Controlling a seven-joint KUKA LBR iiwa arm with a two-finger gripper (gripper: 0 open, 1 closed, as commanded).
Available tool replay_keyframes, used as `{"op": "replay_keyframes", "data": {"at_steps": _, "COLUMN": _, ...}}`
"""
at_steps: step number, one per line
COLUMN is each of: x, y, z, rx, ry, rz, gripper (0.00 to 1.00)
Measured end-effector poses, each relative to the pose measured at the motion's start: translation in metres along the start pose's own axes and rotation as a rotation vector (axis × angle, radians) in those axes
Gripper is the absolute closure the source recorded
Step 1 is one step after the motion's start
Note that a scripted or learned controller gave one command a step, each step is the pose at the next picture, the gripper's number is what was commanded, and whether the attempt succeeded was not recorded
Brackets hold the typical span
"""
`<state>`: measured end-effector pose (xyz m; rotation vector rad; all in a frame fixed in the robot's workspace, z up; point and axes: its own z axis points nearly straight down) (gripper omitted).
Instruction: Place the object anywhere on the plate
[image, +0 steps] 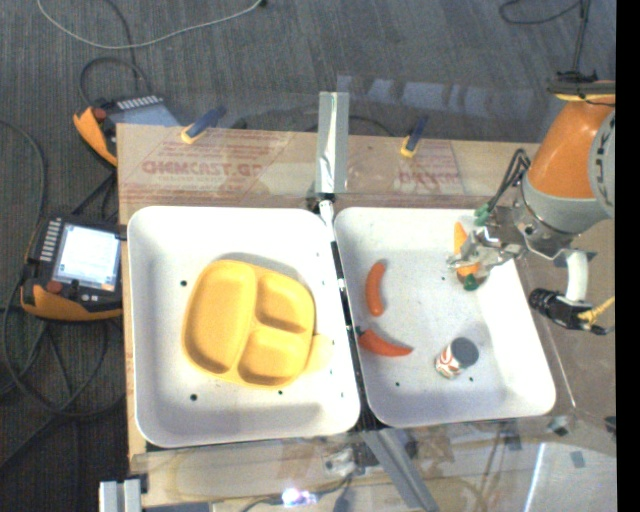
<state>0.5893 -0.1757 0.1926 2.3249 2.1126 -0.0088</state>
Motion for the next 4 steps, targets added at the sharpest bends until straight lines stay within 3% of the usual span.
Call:
{"op": "replay_keyframes", "data": {"at_steps": 1, "x": 0.064, "y": 0.008, "z": -0.012, "rx": -0.002, "ry": 0.002, "rz": -0.143, "gripper": 1.0}}
{"op": "replay_keyframes", "data": {"at_steps": 2, "x": 0.164, "y": -0.011, "z": 0.01, "rx": 0.0, "ry": 0.003, "rz": -0.101, "gripper": 1.0}}
{"op": "replay_keyframes", "data": {"at_steps": 3, "x": 0.244, "y": -0.056, "z": -0.009, "rx": 0.003, "ry": 0.004, "rz": 0.186, "gripper": 1.0}}
{"op": "replay_keyframes", "data": {"at_steps": 4, "x": 0.244, "y": -0.056, "z": -0.009, "rx": 0.002, "ry": 0.003, "rz": 0.186, "gripper": 0.0}}
